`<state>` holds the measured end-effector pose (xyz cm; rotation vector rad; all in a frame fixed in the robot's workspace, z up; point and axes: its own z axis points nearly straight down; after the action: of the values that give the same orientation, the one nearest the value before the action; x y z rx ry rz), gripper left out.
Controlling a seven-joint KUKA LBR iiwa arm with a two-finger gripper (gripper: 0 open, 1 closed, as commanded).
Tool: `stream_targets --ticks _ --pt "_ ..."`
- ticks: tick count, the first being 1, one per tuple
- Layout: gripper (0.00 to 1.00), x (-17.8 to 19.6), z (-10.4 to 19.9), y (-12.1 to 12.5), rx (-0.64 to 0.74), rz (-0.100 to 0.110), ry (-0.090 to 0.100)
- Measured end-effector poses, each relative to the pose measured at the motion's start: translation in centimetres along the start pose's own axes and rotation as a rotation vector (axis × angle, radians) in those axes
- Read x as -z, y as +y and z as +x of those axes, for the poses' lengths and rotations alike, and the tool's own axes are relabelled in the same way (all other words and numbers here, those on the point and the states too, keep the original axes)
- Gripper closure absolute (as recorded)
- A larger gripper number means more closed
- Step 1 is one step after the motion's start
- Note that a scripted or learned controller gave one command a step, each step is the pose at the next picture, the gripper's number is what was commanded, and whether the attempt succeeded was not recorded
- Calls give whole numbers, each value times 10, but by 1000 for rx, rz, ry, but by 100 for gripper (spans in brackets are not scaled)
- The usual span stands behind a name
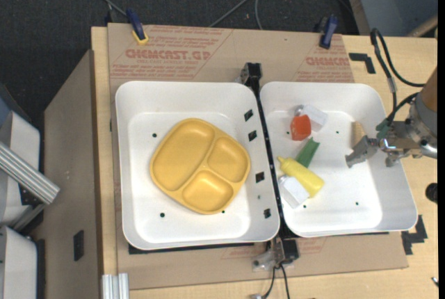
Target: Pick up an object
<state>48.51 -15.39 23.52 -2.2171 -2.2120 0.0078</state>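
gripper (373, 149) spread wide with nothing in it over right bin (389, 217), yellow bottle (304, 174) well left

The arm reaches in from the table's right edge, only its wrist section visible there. Its end effector (366, 151) hangs low above the right bin's right side, both fingers spread apart with nothing between them.

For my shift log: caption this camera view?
Gripper hovering over right bin, yellow divided plate in left bin.
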Motion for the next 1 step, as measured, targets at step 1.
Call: stream_targets --ticks 1 --pt "0 4 0 2 3 -9 -2"
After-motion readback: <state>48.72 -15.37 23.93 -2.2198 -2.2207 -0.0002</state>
